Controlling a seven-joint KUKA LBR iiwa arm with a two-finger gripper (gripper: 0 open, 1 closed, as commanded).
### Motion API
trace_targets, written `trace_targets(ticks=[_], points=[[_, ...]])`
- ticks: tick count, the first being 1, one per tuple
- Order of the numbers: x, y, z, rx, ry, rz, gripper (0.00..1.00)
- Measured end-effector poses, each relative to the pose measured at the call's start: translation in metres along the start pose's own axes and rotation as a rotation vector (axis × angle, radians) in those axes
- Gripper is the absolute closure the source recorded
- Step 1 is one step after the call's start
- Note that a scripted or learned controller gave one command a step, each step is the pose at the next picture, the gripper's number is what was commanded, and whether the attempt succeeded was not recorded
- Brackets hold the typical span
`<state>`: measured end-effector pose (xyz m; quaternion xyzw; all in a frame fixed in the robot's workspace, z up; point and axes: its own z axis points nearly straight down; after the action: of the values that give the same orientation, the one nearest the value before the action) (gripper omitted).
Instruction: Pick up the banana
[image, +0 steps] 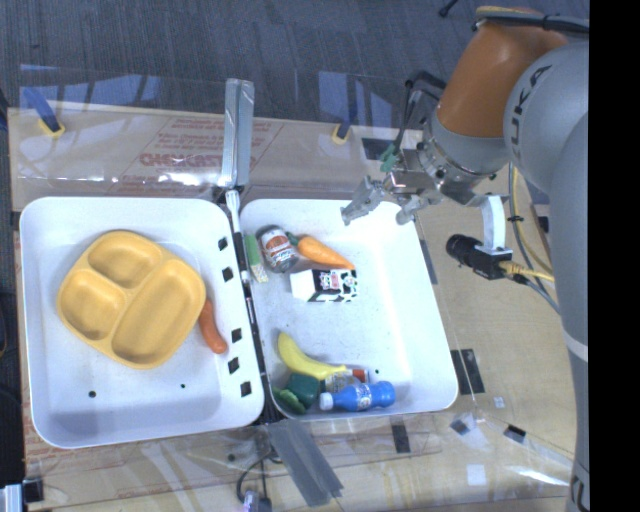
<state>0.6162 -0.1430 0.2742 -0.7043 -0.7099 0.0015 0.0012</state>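
Note:
The yellow banana (304, 358) lies near the front of the right bin (415, 330), curved, its tip touching the green item and the bottle. My gripper (382, 208) hovers over the bin's back edge, well behind the banana. Its two fingers are spread apart, with nothing between them.
In the right bin lie an orange carrot (325, 252), a small can (276, 248), a black-and-white carton (326, 284), a blue bottle (358, 397) and a green item (297, 392). The left bin (60, 410) holds a yellow divided plate (130, 296) and an orange carrot (211, 330).

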Motion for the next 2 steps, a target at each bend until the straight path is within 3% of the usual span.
trace_targets(ticks=[1,2], points=[[0.046,-0.044,0.125,0.0,0.001,-0.418,0.0],[0.039,-0.106,0.184,0.0,0.001,-0.373,0.0]])
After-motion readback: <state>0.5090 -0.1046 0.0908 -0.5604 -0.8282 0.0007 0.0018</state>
